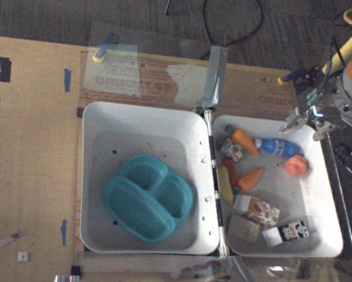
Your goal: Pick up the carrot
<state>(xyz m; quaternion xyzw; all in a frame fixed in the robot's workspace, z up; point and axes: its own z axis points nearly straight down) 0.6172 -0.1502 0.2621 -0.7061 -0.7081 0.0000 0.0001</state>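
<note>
Two orange carrots lie in the right bin [334, 202]. One carrot [246, 140] is near the bin's back left, its green top toward the left corner. The other carrot [251, 177] lies nearer the middle, its thick end up and to the right. My gripper [305, 127] hangs over the bin's back right rim, above and to the right of both carrots. It is open, with nothing between its fingers [291, 124].
Around the carrots lie a blue bottle [278, 146], a pink round toy [296, 165], a small can [231, 150], a yellow piece [224, 184], a juice carton [256, 210], a brown pad [244, 228] and a milk carton [286, 232]. A teal divided plate [147, 205] sits in the left bin [102, 130].
</note>
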